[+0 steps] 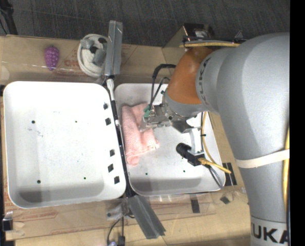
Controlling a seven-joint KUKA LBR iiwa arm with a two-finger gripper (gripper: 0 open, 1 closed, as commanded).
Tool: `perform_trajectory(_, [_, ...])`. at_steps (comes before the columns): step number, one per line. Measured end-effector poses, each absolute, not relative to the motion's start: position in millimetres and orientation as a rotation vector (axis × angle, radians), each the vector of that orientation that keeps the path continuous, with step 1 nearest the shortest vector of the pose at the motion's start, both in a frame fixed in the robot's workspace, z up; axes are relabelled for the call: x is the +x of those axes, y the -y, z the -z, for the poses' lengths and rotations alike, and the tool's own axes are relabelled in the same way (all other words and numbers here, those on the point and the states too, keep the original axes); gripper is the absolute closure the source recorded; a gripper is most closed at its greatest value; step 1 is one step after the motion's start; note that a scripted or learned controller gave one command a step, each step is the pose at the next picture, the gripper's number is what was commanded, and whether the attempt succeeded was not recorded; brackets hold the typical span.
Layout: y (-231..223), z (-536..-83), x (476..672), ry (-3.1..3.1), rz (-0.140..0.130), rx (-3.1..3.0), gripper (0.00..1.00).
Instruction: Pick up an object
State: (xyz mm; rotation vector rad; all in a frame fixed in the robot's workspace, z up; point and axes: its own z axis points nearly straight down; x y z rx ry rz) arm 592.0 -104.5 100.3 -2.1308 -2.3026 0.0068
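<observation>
Pale pink folded towel of soft terry cloth [136,132], lying in right-hand shallow white plastic bin [165,182], against that bin's left wall. Long axis roughly along the wall, top end near the upper left corner of the bin, lower end angled slightly toward the bin floor's middle. Rumpled, upper part wider, lower part narrower.

Two-finger gripper [151,118] down at the towel's right edge, near its upper half, touching or just over the cloth. Finger state: cannot tell, tips hidden by wrist hardware and cloth. Whether any cloth is pinched: cannot tell.

Grey arm with orange band [186,83] above the wrist reaching in from the right, covering much of the right bin's right side. Black cable [156,78] looping above the wrist. Small black fitting with yellow cable [189,155] beside the towel, over the bin floor.

Left-hand shallow white plastic bin [55,142] just beside, sharing a grey metal divider rail [113,50] between the two.

On the brown bench [24,55] above the left bin: small purple grape-like bunch [51,57], and a white coiled ring-shaped item [92,54] next to the rail, well apart from the towel.
</observation>
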Motion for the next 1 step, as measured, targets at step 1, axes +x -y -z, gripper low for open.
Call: perform_trajectory(1, [69.7,-192.1,631.4,2.581,-0.001,-1.79,1.0])
